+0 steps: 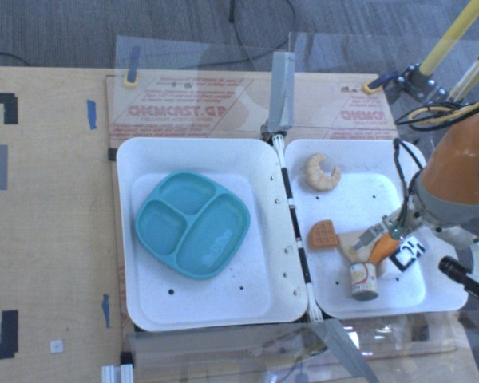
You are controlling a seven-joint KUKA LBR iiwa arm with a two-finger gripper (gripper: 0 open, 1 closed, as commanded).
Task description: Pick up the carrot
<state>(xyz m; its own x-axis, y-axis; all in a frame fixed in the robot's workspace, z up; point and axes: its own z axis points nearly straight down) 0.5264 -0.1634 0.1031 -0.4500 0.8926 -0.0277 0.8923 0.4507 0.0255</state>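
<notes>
Looming largest at the right edge, and so probably closest to the lens, the arm's orange band and grey wrist hang over the right bin, hiding part of its far side; that is simply because the arm comes in from that side and has to lean over the rim to get at what lies inside. Its claw points down and inward, tips low among the clutter, and the carrot lies right at those tips, an orange stub slanting just below and beside them. Whether the carrot sits between the fingers or merely against them is too small and too crowded to tell, and I cannot tell how wide the claw stands. Directly under the carrot, toward the bin's near wall, a small can lies tipped, close enough that a careless closing could nudge it. Out from the claw toward the divider rests a waffle, near a pale flat piece that reaches toward the carrot. Farther up from the claw a croissant lies well apart. Across the divider, well away from the claw, the teal plate sits in the left bin, outside this pick.
</notes>
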